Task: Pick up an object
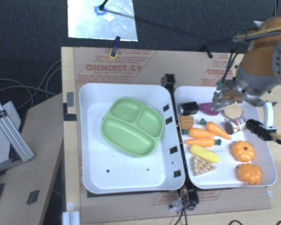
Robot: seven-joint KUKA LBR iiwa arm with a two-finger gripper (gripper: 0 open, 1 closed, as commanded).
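The right bin [271,172] holds several toy foods. Among them are a black block [188,108], a purple piece [206,109], a beige round biscuit [233,111] and two carrots [218,129]. There are also a corn cob [204,153], a waffle wedge [201,166] and two orange pumpkins [242,151]. My gripper [218,100] hangs at the bin's far side, just over the right end of the purple piece and left of the biscuit. I see nothing between its fingers.
The left bin [91,172] holds a green divided plate [132,125]. A small orange square [186,122] and a brown-and-white cylinder [234,124] also lie in the right bin. A black clip strip [174,125] runs between the bins.
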